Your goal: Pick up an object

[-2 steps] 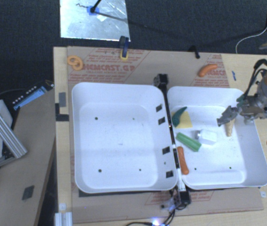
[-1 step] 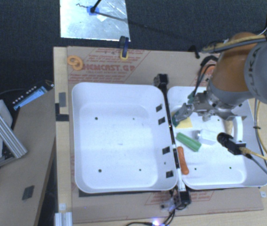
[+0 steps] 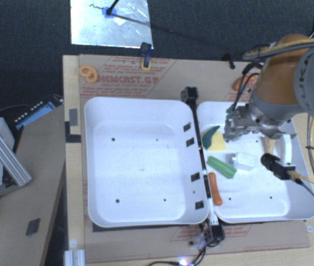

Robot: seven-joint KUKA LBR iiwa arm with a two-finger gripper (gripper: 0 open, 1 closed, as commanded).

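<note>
Camera view: approach is judged underway, gripper (image 3: pixel 233 127) at yellow sponge's (image 3: pixel 217 143) two o'clock, finger state indeterminable; descent required.

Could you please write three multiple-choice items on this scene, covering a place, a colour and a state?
1. Which bin holds the loose objects?
A. the left bin
B. the right bin
C. both bins

2. What colour is the block lying beside the white piece?
A. green
B. blue
C. black

3. Where is the gripper?
A. over the left bin
B. off the bench
C. over the right bin

Answers:
1. B: the sponge, green block, white piece and orange stick all lie in the right bin.
2. A: that block is green.
3. C: the gripper hangs above the right bin, near the sponge.
</note>
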